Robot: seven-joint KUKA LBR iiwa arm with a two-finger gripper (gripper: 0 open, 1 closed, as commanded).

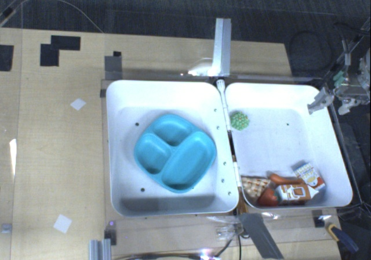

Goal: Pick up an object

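Observation:
The right bin (290,137) holds a small green knobbly ball (239,120) near its left wall. Along the bin's front edge lies a cluster: a waffle-like piece (253,185), a red-orange sausage (281,179), a red round item (268,198), an orange carton (297,192) and a small white and orange packet (308,173). My gripper (328,97) hangs at the bin's far right rim, well away from the ball and the cluster, with nothing seen in it.
The left bin (122,137) holds a blue divided plate (174,152). A grey metal post (222,47) stands behind the seam between the bins. Cables and dark floor lie to the right of the bench.

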